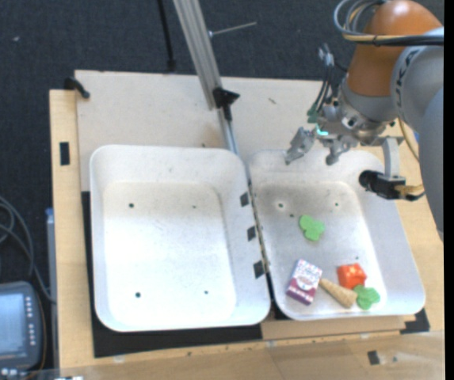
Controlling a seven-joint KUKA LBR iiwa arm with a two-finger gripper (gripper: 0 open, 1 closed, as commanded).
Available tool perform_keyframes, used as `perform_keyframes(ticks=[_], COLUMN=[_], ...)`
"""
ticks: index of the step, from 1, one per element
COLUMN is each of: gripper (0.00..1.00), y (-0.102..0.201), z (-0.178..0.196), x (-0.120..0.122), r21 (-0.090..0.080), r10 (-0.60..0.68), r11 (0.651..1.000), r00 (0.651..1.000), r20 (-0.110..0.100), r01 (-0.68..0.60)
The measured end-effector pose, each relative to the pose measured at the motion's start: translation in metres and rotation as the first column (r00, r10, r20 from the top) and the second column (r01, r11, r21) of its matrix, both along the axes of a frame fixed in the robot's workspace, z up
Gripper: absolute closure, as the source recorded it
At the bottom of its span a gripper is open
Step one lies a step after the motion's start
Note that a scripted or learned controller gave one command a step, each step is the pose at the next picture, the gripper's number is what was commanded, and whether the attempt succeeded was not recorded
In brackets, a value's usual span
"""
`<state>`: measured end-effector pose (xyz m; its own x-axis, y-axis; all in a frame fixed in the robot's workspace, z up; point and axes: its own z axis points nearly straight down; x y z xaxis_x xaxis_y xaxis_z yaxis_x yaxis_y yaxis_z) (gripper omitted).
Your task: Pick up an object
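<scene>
My gripper (316, 150) hangs above the far rim of the right bin (385, 236), open, with nothing between its two grey fingers. Below it in that bin lies a light green piece (312, 228) near the middle. Along the bin's near side sit a purple and white carton (303, 281), a tan cone-shaped piece (337, 292), a red block (351, 275) and a small green piece (367, 297). All of these lie well apart from the gripper.
The left bin (171, 236) stands beside the right one, sharing a middle rim. A slanted metal pole (203, 54) rises from the bench behind the bins. A monitor (1, 327) sits off the bench at lower left.
</scene>
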<state>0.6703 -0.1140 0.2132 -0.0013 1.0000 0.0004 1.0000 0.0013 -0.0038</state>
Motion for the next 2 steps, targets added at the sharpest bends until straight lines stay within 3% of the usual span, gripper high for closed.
perform_keyframes(ticks=[1, 2], gripper=[0.00, 0.00], y=[0.000, 0.000], z=[0.003, -0.060], x=[0.001, 0.000], r21=[-0.002, -0.003], r10=[0.002, 0.000], r11=[1.000, 1.000], r00=[1.000, 1.000], r20=[0.005, 0.000], r01=[-0.002, 0.000])
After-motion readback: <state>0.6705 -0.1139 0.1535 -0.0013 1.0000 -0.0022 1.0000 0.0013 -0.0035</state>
